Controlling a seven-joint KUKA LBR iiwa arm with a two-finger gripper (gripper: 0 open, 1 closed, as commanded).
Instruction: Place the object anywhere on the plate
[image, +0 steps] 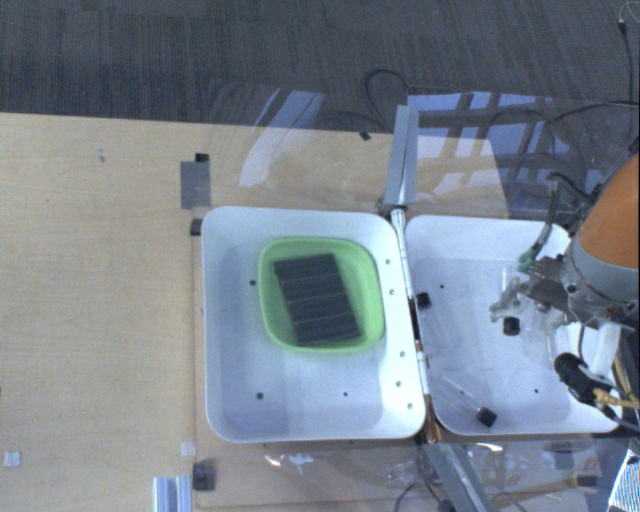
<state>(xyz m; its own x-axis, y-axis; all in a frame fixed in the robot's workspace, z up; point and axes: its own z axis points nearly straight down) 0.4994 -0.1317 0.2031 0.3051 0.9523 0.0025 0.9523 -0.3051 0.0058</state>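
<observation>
Object (316, 297) on green plate (372, 295), hand (512, 312) indistinct

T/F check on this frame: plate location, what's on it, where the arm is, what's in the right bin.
1. The green plate sits in the left bin. True.
2. A dark ridged object lies on the plate. True.
3. The end effector is over the left bin. False: it is over the right bin, at its right side.
4. The plate is round and red. False: it is green and squarish with rounded corners.
5. A small dark piece lies near the right bin's front edge. True.
</observation>
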